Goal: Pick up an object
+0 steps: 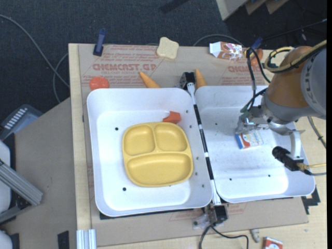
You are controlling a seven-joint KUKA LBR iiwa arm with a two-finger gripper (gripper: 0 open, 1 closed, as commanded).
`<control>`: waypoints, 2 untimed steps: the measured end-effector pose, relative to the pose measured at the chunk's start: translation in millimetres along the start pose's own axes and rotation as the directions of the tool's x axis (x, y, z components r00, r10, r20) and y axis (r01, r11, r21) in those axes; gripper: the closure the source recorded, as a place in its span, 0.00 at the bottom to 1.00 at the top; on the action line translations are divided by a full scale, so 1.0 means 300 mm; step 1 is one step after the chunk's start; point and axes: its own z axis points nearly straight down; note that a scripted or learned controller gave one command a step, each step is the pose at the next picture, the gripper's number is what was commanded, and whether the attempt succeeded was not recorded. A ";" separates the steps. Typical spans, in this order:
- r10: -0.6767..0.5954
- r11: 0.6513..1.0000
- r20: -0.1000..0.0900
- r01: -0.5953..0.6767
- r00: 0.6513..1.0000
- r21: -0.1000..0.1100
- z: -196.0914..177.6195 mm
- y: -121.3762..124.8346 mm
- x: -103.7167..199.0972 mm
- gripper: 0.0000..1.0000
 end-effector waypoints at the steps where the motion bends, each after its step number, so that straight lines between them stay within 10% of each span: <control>1: 0.000 1.000 0.001 0.000 1.000 -0.002 -0.033 0.002 0.000 1.00; 2: 0.000 1.000 0.001 0.000 1.000 -0.002 -0.032 0.002 0.000 0.00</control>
